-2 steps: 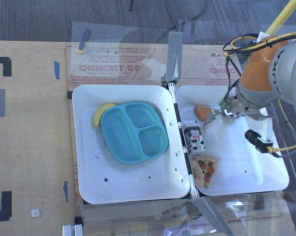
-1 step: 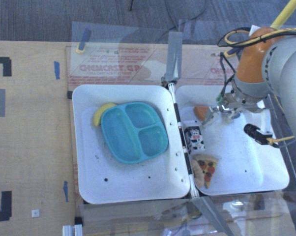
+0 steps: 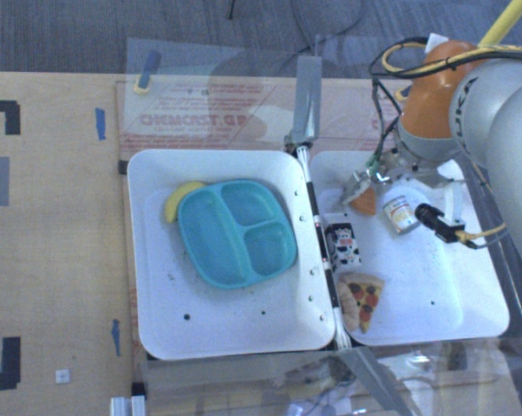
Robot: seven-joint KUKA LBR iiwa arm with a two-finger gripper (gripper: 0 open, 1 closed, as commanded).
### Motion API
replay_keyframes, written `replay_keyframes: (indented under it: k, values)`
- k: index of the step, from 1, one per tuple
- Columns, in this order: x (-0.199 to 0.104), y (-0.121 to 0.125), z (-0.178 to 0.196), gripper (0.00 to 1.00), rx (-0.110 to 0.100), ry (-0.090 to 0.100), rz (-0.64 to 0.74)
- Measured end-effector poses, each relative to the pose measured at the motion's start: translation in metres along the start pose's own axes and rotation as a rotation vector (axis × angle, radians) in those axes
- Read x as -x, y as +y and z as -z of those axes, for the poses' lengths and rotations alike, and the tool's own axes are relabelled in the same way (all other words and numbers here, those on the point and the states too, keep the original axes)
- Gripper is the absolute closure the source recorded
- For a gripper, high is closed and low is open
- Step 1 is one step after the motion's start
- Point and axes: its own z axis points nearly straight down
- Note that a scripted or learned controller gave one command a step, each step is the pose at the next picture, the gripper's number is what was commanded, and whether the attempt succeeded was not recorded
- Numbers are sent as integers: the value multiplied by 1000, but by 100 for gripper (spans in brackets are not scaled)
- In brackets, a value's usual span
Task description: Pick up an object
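Hand (image 3: pixel 365 183) hangs over an orange object (image 3: pixel 363 201) — touching it; grip state unreadable.

A pale wooden bench top (image 3: pixel 53 258) extends well to the left of the gripper (image 3: pixel 365 183), marked with black angle markings (image 3: pixel 8 117) and short strips of blue tape (image 3: pixel 100 123). Beyond the gripper, at the far edge, lies grey-blue carpeted floor (image 3: pixel 88 7) with a thin black cable loop (image 3: pixel 330 3). A clear plastic sheet (image 3: pixel 209 102) with reddish lettering covers the bench's far part. Lighting is even.
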Motion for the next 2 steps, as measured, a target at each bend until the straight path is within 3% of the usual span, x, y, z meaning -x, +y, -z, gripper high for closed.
replay_keyframes:
  k: [1, 2]
  values:
    - [-1, 2, 9, 100, 4, 0, 3]
    - [-31, 3, 109, 100, -2, 2, -133]
